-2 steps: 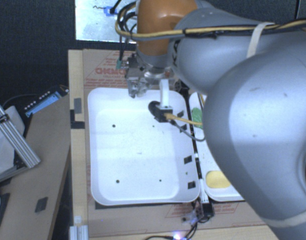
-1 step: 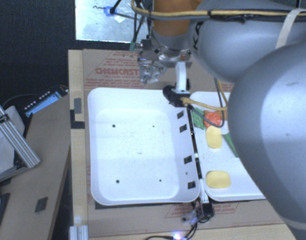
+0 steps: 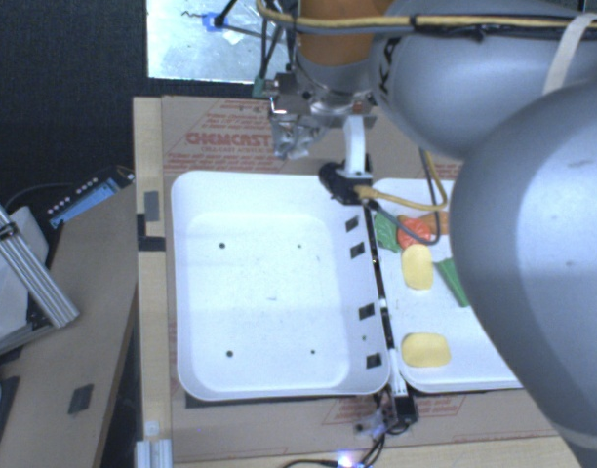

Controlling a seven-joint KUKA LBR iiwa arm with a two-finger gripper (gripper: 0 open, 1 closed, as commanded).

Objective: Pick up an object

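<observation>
The gripper (image 3: 297,142) hangs beyond the far rim of the left bin (image 3: 196,261), whether holding anything I cannot tell, while the nearest yellow object (image 3: 417,267) lies toward four o'clock in the right bin (image 3: 474,378).

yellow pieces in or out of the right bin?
In. Both yellow pieces lie on the floor of the right bin, beside the divider.

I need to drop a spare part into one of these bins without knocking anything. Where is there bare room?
The left bin has a bare floor from rim to rim, up to the divider it shares with the right bin. That bin is crowded: two yellow pieces, an orange piece and green pieces, with the arm overhanging it.
</observation>
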